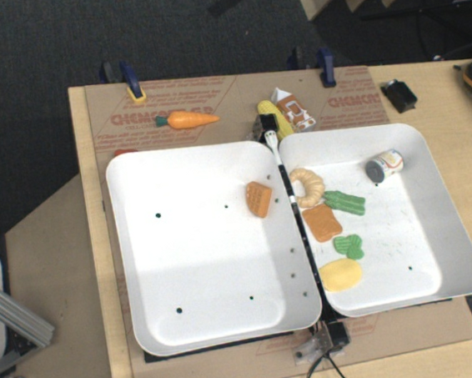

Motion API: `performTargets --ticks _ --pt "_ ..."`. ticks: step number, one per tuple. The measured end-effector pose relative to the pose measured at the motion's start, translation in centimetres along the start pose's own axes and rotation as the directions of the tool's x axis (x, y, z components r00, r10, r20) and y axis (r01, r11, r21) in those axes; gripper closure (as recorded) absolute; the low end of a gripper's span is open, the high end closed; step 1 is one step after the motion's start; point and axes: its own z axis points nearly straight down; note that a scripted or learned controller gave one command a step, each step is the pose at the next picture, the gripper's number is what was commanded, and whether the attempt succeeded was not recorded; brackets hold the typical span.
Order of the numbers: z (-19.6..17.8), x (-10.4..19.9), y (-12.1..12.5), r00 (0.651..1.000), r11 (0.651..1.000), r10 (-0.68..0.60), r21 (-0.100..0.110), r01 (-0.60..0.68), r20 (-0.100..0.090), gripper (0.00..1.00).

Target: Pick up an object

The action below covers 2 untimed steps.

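Currently — toys: lying crowded along right bin (441, 229) inner wall.
Left bin (143, 261): holding one orange block (259, 199).
Pincer state: cannot tell.

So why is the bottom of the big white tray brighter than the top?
In the camera view, a soft shadow covers the upper part of the left bin, while its lower part catches brighter light, almost glare; the right bin looks evenly lit; small things like the can look slightly blurry.

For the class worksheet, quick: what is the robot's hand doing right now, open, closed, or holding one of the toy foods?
Hand: cannot be told from the camera view; nothing here shows it gripping any toy food.
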Motion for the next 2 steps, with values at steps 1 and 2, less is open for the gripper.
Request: performTargets --ticks 1,2 --pt "-1.15 -0.05 0.07 1.0 1.0 0.0 -0.006 0.0 0.004 1.0" --pt "-1.09 -0.04 0.07 1.0 1.0 0.0 -0.005 0.0 0.004 0.0"
